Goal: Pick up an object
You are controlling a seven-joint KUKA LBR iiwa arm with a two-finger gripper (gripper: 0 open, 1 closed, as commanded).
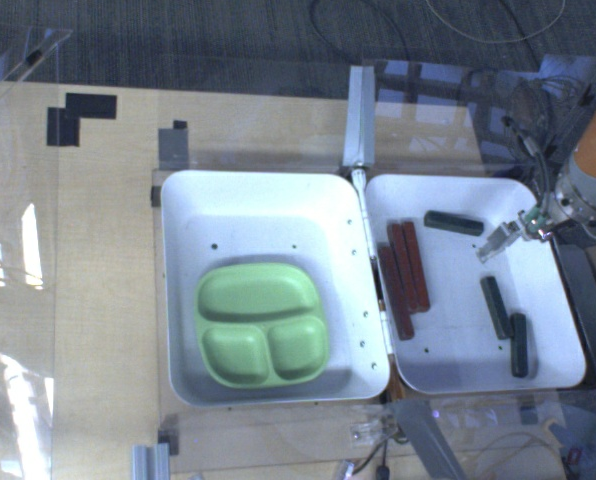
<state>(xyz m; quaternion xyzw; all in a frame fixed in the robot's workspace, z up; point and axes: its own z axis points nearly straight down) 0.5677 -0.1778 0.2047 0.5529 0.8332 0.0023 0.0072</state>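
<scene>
two white bins side by side on a wooden bench. left bin [178, 268]: a green divided tray [263, 321] lies toward its near side. right bin [448, 190]: three reddish-brown bars [403, 273] lie together at its left side; one dark stick [454, 223] lies at the far side, two more dark sticks [505, 323] near right. the gripper [500, 239] hangs over the bin's far right part, just right of the far stick; how far its jaws stand apart cannot be told, and nothing shows between them.
</scene>
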